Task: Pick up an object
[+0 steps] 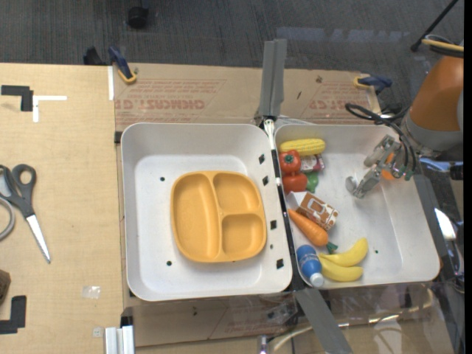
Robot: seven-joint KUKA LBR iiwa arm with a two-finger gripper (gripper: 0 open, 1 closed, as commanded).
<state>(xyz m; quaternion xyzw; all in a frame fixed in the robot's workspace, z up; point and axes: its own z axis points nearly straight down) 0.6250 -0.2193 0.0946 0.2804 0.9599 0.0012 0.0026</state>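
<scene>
- A pair of scissors (26,205) lay on the wooden surface (66,168) at the far left, well apart from both bins.
- The left bin (140,220) held a yellow divided plate (218,216) with three compartments, lying flat near the bin's middle.
- A grey divider bar (272,76) ran down to the seam between the two bins.
- In the right bin (402,242), the objects sat crowded against its left wall: a corn cob (302,147) at the top, a red pepper-like toy (292,163) just below it, and a small brown and white box (318,211) lower down.
- An orange carrot (310,228) lay slantwise beside the box, a blue bottle (309,262) rested at the bin's lower left, and a banana (346,260) lay just right of the bottle.
- The pincer (363,186) hung over the bare part of the right bin, apart from every object; its fingers looked spread and nothing sat between them.
- The grey arm with its orange band (439,98) reached in from the right.
</scene>
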